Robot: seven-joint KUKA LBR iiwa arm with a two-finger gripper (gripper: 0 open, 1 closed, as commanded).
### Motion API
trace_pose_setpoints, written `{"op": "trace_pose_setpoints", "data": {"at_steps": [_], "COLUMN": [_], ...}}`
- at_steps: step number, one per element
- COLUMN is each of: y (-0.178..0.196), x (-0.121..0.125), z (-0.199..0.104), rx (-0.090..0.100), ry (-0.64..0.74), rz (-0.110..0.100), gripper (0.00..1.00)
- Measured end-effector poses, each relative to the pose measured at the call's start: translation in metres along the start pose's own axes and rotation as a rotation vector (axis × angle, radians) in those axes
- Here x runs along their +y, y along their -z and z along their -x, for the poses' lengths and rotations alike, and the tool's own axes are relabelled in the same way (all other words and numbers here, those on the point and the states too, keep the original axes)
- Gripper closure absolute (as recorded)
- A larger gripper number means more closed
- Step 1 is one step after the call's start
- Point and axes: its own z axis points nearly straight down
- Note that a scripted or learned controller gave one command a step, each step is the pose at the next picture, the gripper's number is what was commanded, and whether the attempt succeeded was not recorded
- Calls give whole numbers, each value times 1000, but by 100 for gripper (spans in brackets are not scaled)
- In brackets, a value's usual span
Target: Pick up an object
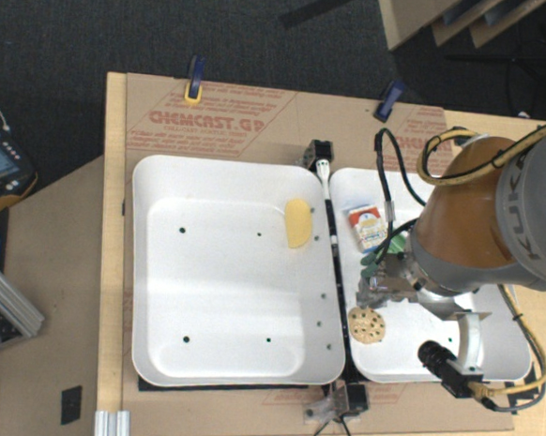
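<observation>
Claw [373,288], its opening not discernible, hangs above the cookie [367,325] at lower right of frame; nothing lifted yet.

We see a dark carpet [100,20] around a brown board [263,108] printed with red lettering, held by a yellow clamp [194,89] and a blue clamp [388,101]. An aluminium rail [4,285] lies at left.

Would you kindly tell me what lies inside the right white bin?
The right white bin holds a small red-and-white packet and a round speckled cookie; the grey arm covers the rest.
</observation>
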Motion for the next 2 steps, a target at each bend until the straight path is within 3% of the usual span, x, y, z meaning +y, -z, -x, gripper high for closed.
{"op": "trace_pose_setpoints", "data": {"at_steps": [1,2], "y": [59,68], "x": [3,2], "z": [-22,33], "rx": [1,-3], "ry": [7,-1], "rz": [18,15], "gripper": [100,100]}}
